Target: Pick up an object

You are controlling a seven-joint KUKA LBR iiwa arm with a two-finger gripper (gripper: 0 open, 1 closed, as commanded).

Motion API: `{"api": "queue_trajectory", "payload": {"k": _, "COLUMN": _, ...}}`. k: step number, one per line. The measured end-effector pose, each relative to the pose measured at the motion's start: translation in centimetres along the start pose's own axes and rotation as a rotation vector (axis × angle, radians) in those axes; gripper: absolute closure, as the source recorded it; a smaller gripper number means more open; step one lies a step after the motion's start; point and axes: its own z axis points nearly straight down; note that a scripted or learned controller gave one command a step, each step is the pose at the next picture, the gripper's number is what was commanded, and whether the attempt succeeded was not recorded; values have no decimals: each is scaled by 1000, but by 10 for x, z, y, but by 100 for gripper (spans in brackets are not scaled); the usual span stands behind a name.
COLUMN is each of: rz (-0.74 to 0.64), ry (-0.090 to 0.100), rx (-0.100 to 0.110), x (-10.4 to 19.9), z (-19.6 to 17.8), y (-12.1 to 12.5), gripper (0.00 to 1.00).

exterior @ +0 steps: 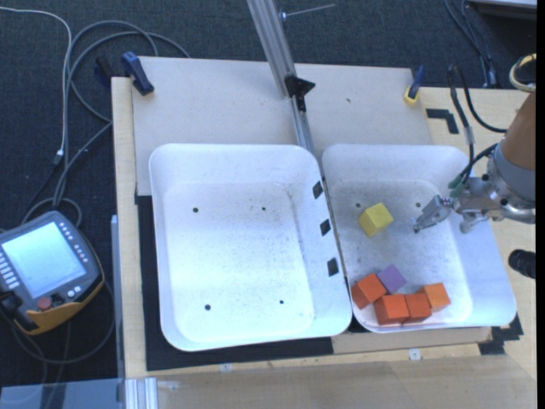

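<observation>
Yellow-cased and grey-screened, a teach pendant (44, 267) is seen at the far left, off the bench, with cables looped above it on the dark floor. A blue clamp (136, 72) is fixed to the board's upper left corner. The left bin (170, 164) is shown with only dark specks on its floor. An aluminium bar (274, 37) is slanted down from the top edge and ends at the gap between the bins; three black tabs are set along that gap. In the right bin (358, 156), a yellow cube (375, 218) lies near the middle, well apart from a cluster at the front wall: an orange block (369, 289), a purple cube (391, 277), a red-orange block (399, 308) and another orange cube (437, 296), all touching or just beside one another. The gripper (427, 217) is held just right of the yellow cube, over the bin's floor; whether its fingers are apart or together cannot be told. Nothing is seen between them.
</observation>
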Motion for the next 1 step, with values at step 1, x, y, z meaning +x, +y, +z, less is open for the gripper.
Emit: {"api": "queue_trajectory", "payload": {"k": 1, "rz": -4, "ry": 3, "rx": 8, "x": 41, "z": 114, "y": 51, "gripper": 0}}
